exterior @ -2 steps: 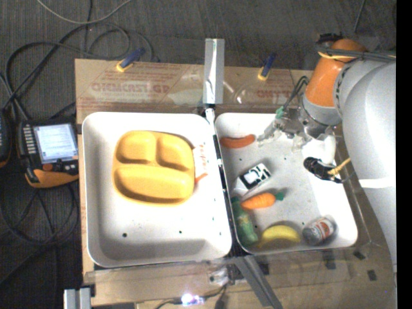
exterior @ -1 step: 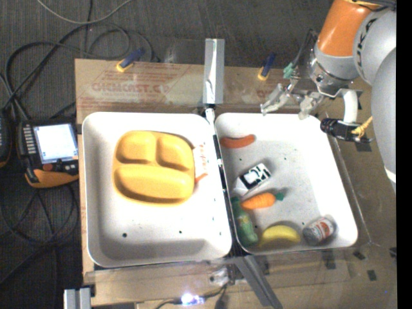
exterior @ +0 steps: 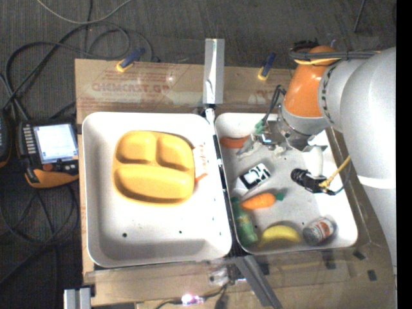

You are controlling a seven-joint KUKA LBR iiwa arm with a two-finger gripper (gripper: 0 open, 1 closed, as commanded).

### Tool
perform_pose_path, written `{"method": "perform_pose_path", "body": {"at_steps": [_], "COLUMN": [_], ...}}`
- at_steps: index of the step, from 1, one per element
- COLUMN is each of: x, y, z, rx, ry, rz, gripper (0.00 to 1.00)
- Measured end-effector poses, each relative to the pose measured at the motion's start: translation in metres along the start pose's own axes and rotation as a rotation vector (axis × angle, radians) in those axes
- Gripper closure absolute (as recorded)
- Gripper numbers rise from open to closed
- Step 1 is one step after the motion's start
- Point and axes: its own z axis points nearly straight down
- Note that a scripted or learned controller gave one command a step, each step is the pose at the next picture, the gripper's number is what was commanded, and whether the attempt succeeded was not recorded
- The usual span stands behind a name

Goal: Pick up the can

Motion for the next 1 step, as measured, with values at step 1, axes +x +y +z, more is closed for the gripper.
{"method": "perform_pose_path", "body": {"at_steps": [1], "x": [-0.0327], "y": [-0.0479], "z": [0.0094], "rx": [-0.02], "ry": [-0.002], "rz": [-0.013], "gripper": [0.0]}}
